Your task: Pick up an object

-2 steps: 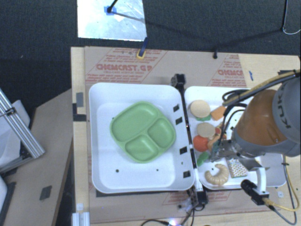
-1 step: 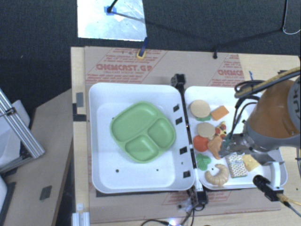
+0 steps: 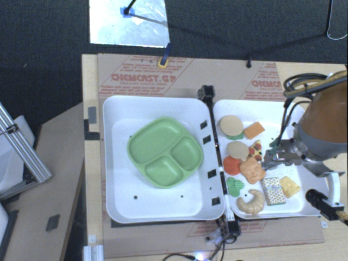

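My surface (image 3: pixel 179 72) is brown board printed with red lettering, set on dark carpet (image 3: pixel 43 37), with a shiny sheet (image 3: pixel 130 15) beyond it. The left bin (image 3: pixel 117 200) holds a green tray (image 3: pixel 165 151). The right bin (image 3: pixel 304 210) holds toy food: bun (image 3: pixel 231 125), tomato (image 3: pixel 232 165), croissant (image 3: pixel 250 201), cheese (image 3: pixel 290 186). My pincer (image 3: pixel 270 159) is at the orange chicken piece (image 3: pixel 252 170); I cannot tell its grip.

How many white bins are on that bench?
2. The left bin holds a green divided plate; the right bin, touching it along the middle, holds the toy food, with the gripper over it.
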Controlling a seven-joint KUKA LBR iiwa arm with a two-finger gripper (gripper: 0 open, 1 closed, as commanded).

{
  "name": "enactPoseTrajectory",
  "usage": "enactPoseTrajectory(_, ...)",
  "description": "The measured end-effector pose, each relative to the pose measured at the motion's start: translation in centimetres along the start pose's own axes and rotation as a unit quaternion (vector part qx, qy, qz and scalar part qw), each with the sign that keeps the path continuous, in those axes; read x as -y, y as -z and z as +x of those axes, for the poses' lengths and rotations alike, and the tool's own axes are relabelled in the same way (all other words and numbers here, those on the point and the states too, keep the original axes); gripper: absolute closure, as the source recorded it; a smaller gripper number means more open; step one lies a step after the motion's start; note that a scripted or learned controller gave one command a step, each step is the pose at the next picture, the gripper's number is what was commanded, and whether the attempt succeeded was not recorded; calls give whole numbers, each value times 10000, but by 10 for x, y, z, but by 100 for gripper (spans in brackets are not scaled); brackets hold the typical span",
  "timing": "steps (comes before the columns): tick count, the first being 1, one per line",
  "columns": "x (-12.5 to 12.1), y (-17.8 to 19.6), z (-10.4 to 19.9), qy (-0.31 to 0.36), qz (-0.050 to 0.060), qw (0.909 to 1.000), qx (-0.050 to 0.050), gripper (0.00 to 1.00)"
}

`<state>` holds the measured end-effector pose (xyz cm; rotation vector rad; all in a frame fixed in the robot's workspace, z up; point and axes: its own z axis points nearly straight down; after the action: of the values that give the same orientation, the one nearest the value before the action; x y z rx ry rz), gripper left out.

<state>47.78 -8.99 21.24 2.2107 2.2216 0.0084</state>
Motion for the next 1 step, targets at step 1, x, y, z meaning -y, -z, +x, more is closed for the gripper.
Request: enactPoseTrajectory(1,-1,13,0,-1,26,10000,-3,100)
